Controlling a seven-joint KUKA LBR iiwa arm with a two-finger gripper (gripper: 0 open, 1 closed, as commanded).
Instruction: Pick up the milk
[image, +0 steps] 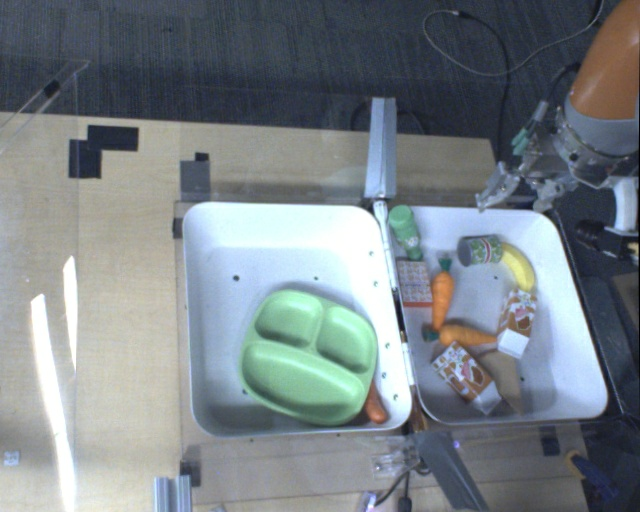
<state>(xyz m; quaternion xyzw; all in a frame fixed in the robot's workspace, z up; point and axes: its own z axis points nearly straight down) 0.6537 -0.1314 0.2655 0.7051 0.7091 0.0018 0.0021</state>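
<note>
The milk (516, 322), a small boxy brown-and-white printed carton, lies in the right bin (578, 282) just below the curved yellow banana (518, 266), with a second printed carton (462, 371) and two smooth orange carrots (455, 312) to the milk's left. Above the milk, beyond the bin's far rim, the grey arm with its orange band hangs over the table (120, 330), its pincer (517, 184) spread and holding nothing. Left of the milk, the other bin (205, 260) holds a glossy green divided plate (308, 356).
</note>
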